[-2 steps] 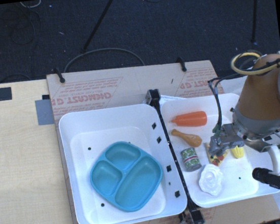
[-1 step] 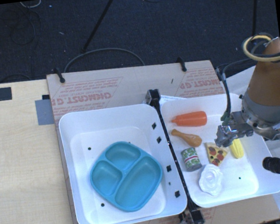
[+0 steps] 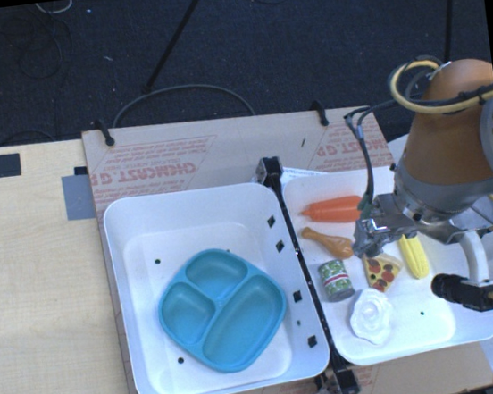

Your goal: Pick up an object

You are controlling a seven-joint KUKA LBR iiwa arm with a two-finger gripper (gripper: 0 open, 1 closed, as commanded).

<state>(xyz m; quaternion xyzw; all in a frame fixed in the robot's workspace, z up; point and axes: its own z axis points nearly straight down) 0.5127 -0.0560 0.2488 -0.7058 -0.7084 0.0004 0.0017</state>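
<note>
A blue divided plate (image 3: 223, 309) lies in the left white bin (image 3: 133, 224), at the lower middle of the frame. Under both bins sits a printed cardboard sheet (image 3: 178, 155) on a pale wooden bench (image 3: 35, 300). Black cables (image 3: 180, 90) loop over dark carpet (image 3: 235, 40) along the top.

arm (image 3: 450, 133): cut off at right edge | gripper (image 3: 371, 236): opening unreadable
</note>
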